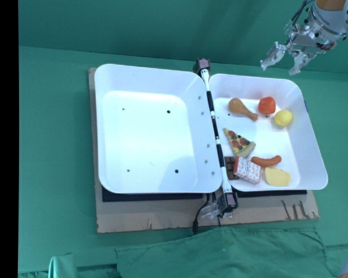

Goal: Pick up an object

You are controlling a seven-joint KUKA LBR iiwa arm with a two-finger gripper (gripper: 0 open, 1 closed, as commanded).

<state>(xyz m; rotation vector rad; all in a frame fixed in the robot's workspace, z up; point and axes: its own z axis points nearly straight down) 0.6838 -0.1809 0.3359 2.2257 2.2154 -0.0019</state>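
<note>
Seven toys below raised, spread gripper

Two bins sit side by side mid-frame. The right bin holds a drumstick, tomato, lemon, pizza slice, sausage, carton and cheese; the gripper hangs at upper right.

Arm cut off by top edge; brown item partly hidden under carton.
</note>
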